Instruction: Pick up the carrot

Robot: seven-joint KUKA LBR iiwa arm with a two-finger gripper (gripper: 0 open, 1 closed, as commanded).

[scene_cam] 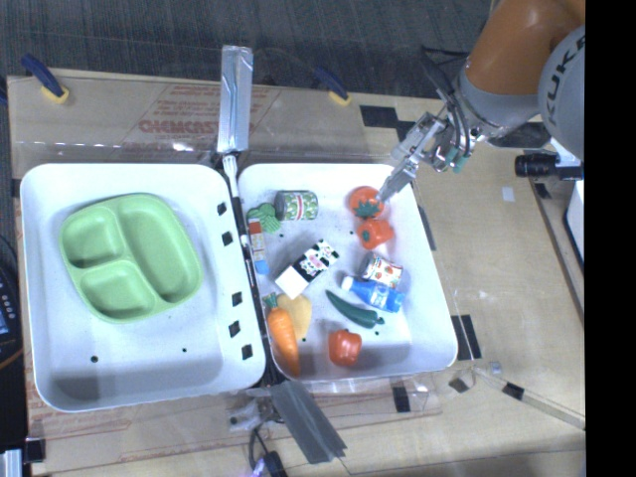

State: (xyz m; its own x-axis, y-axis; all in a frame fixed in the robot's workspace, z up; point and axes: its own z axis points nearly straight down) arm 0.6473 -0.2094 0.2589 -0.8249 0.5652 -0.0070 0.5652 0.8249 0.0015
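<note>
Underneath everything is the big tan table, and its far edges are cut off by the picture. On it sit two white bins side by side. The left bin holds a green plate with three parts. The right bin is full of little toy foods.

The grey and orange arm comes in from the top right, and most of it is cut off. Its pincer points down at the far side of the right bin, just beside a red tomato. I cannot tell if the pincer is shut or not, because the tip is thin and blurry.

The carrot lies at the near left corner of the right bin, well apart from the pincer. Its near end is partly hidden by the bin's rim. A yellow thing touches it, too small to name. Nearby are a green can, a blue bottle and a dark green pepper.
</note>
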